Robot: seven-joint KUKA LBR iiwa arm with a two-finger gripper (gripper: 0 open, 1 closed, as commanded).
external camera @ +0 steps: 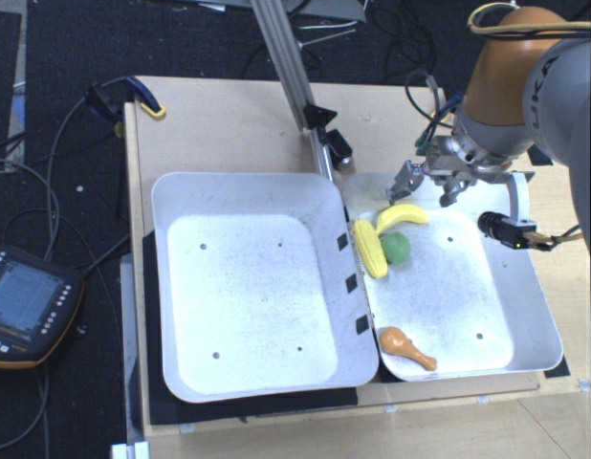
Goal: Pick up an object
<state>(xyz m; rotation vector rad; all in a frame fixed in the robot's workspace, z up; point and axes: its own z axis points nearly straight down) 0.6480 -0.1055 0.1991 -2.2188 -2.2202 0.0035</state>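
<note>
while the end effector (427, 185) hangs over the far rim of the right bin (487, 304), nothing sits between its fingers, which look spread apart, one dark tip toward the bin's near-left and the other toward the right. so the step in hand is, by my reading, the approach: no object has been taken yet.

just beside and below the end effector lies a banana (403, 218), curved, resting on the bin floor near the far-left corner. touching or almost touching it are an ear of corn (370, 248), lying along the bin's left wall, and a green round object (397, 248) tucked between the two. well apart, near the front-left corner of the same bin, lies an orange gourd-shaped object (406, 345) alone.

above the wrist the orange band (506, 65) and grey arm (563, 94) lead off to the right. the left bin (181, 199) stands alongside on the desk (219, 113).

the next move probably calls for lowering onto one item. the banana is nearest, but the cluster is tight, so the fingers would need to straddle its narrow width without catching the corn or the green piece. the lone orange one offers freer room, at the cost of a longer reach.
</note>
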